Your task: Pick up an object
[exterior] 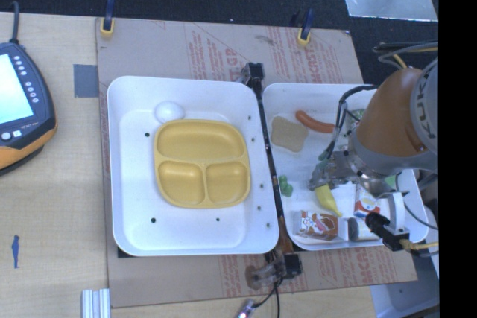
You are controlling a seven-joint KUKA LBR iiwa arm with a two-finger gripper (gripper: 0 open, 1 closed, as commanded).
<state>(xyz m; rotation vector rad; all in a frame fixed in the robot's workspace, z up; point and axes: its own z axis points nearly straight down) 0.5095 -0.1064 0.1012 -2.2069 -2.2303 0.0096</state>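
Lena: Camera view has the gripper low in the right bin, just above a yellow banana-like piece near the bin's middle. Whether it has closed on anything, I cannot tell; the wrist covers it.

Omar: So nothing is held?

Lena: Nothing I can see clamped. The yellow piece lies on the bin floor, touching or just under the gripper's tip. I'd judge that is the target, and the arm stands almost straight over it for a top-down grasp.

Omar: What else lies around it?

Lena: A tan slice like bread toward the far left corner, a red sausage-like item just beside it near the far edge, a small green piece by the left wall, and a printed packet along the near edge. They lie loose, scattered as if tipped in.

Omar: And the left bin?

Lena: A yellow divided tray sits in its middle, with a small white lump at the tray's far left corner.

Omar: What is hard to read?

Lena: The arm hides the right bin's right half, and the items under the wrist are too jumbled to name.
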